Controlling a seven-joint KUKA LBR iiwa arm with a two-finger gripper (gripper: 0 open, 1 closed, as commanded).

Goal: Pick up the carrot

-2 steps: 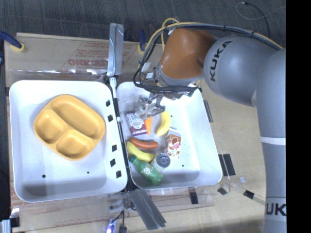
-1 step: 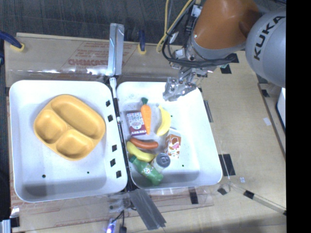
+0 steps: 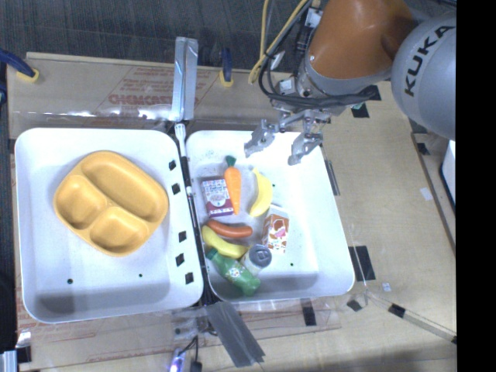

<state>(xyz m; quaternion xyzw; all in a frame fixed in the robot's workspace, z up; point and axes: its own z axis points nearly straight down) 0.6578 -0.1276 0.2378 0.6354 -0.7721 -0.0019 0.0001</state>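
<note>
The carrot [image 3: 232, 178], orange with a green top, lies in the right bin [image 3: 329, 231] near its back left, between a red packet [image 3: 217, 195] and a yellow banana [image 3: 261, 194]. My gripper [image 3: 280, 149] hangs above the back edge of the right bin, to the right of and behind the carrot. Its two fingers are spread apart and open, with nothing between them.
A yellow divided plate [image 3: 111, 201] lies in the left bin [image 3: 31, 231]. Also in the right bin are a sausage [image 3: 230, 229], a second banana [image 3: 221, 244], a green bottle [image 3: 236, 275], a small round can [image 3: 260, 256] and a snack packet [image 3: 277, 233].
</note>
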